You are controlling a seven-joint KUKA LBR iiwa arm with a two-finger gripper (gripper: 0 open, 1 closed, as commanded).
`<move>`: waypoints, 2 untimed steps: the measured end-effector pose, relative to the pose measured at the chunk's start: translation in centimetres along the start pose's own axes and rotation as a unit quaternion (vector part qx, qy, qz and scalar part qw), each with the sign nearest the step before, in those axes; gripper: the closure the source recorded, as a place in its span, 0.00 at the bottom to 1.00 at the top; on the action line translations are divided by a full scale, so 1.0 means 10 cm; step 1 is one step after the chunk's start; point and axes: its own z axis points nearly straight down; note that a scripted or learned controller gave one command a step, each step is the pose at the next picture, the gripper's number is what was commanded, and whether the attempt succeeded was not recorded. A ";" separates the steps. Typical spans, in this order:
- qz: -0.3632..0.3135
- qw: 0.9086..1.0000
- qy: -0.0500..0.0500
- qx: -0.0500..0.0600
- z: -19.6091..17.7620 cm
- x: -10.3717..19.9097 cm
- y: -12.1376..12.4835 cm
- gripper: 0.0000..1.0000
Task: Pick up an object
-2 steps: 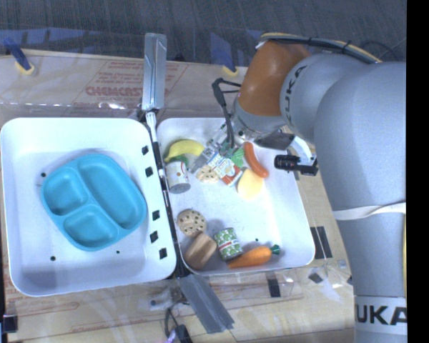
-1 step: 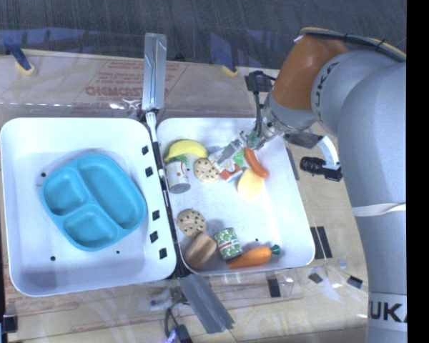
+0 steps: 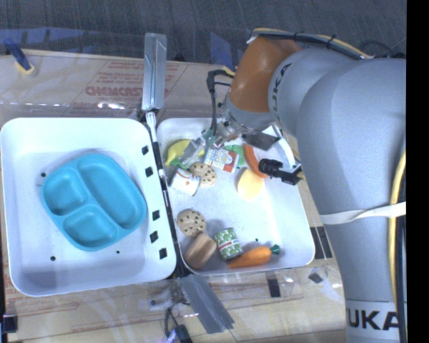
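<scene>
The right bin (image 3: 292, 220) holds several toy foods. At its far left lie a yellow banana (image 3: 176, 151), a cookie (image 3: 203, 172) and a small white cup (image 3: 186, 185). A colourful carton (image 3: 226, 158) and an orange sausage-like piece (image 3: 251, 158) lie under the wrist. A pale yellow fruit (image 3: 249, 184) sits mid-bin. My gripper (image 3: 198, 148) is low over the banana and the carton at the bin's far left, and I see nothing lifted in it.
Along the right bin's near edge lie a second cookie (image 3: 191, 221), a bread roll (image 3: 199, 249), a small green can (image 3: 229, 243) and a carrot (image 3: 251, 256). The left bin (image 3: 28, 263) holds a blue divided plate (image 3: 93, 201). The arm's grey bulk covers the right side.
</scene>
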 end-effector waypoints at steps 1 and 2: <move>0.017 1.000 0.004 0.005 -0.17 -0.54 -0.35 0.00; -0.088 0.996 0.005 0.003 0.03 -0.50 -0.37 0.00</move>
